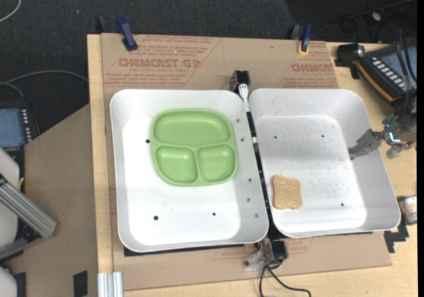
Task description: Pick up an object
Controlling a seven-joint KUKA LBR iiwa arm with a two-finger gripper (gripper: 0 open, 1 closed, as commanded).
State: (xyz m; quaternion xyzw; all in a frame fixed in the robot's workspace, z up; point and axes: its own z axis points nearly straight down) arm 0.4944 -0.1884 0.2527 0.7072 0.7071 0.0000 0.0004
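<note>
At three o'clock, over the right bin's rim, the hand hovers; whether it is open or closed I cannot tell. Approach stage, I judge: next, reach toward the tan cracker-like piece at the bin's seven o'clock.

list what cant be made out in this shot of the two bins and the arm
- End effector, camera view: mostly cut off by the right edge; too small and blurred to judge its state.
- Tan object in the right bin: too small to identify.
- Green tray: its underside is hidden.
</note>
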